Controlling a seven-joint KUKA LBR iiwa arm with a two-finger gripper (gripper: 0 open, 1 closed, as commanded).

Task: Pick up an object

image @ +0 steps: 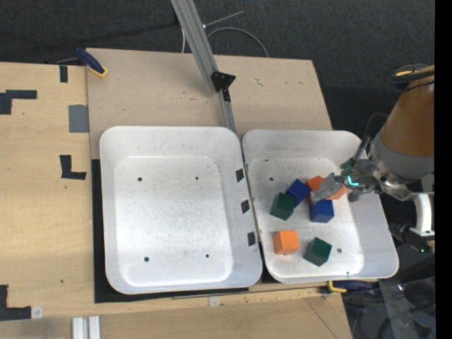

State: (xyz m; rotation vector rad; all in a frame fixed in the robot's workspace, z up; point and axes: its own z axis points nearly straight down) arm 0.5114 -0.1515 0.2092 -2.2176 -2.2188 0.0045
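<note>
the gripper [330, 187] is low in the right bin [367, 256], right by a small orange block [316, 183] and two blue blocks [298, 189]. i cannot tell if it is open or shut, or holding any block.

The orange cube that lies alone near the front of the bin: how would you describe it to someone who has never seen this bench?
Look in the right white bin. The orange cube sits at its near-left, beside a dark green cube, apart from the cluster by the pincer.
</note>
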